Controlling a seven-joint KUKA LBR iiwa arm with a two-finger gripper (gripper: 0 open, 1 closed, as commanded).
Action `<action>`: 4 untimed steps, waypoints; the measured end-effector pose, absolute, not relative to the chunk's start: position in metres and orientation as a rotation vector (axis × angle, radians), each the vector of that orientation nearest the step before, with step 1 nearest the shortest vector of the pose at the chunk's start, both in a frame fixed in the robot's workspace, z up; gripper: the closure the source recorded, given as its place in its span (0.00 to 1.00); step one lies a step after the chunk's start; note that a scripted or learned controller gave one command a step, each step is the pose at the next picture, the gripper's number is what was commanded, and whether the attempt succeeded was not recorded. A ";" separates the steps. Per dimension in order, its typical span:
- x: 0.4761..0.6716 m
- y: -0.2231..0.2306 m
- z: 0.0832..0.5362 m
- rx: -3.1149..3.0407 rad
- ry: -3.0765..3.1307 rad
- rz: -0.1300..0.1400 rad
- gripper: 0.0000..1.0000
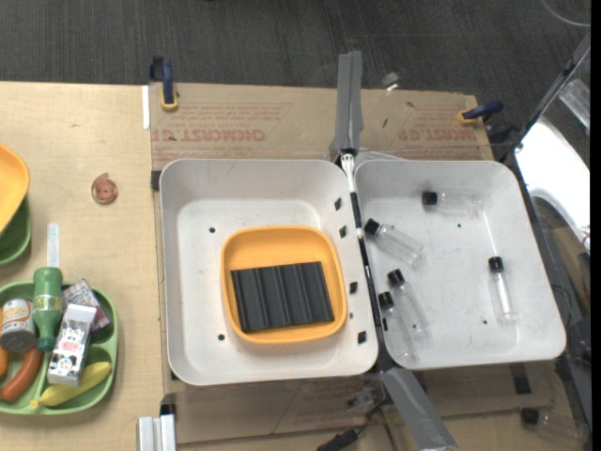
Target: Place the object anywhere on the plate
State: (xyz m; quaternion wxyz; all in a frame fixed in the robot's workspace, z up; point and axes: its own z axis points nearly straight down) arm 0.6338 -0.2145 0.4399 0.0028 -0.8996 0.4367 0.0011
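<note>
Two white bins sat side by side on the desk; the left bin (188, 346) held an orange plate (282, 242) bearing a dark ribbed slab (282, 296), its long axis running left-right, slightly tilted. Five clear black-capped vials (500, 287) lay scattered, well apart, in the right bin (535, 341). I cannot tell the claw's state.

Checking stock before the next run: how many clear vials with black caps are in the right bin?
4 vials: one near the top, one at upper left, one at lower left, one on the right side. None looks hidden.
</note>
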 end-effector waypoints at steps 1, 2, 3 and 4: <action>0.660 -0.211 0.441 -2.949 1.070 -0.001 1.00; 0.561 -0.208 0.429 -3.053 0.715 0.004 1.00; 0.628 -0.220 0.426 -3.119 0.311 -0.002 1.00; 0.526 -0.221 0.440 -3.115 0.326 -0.001 1.00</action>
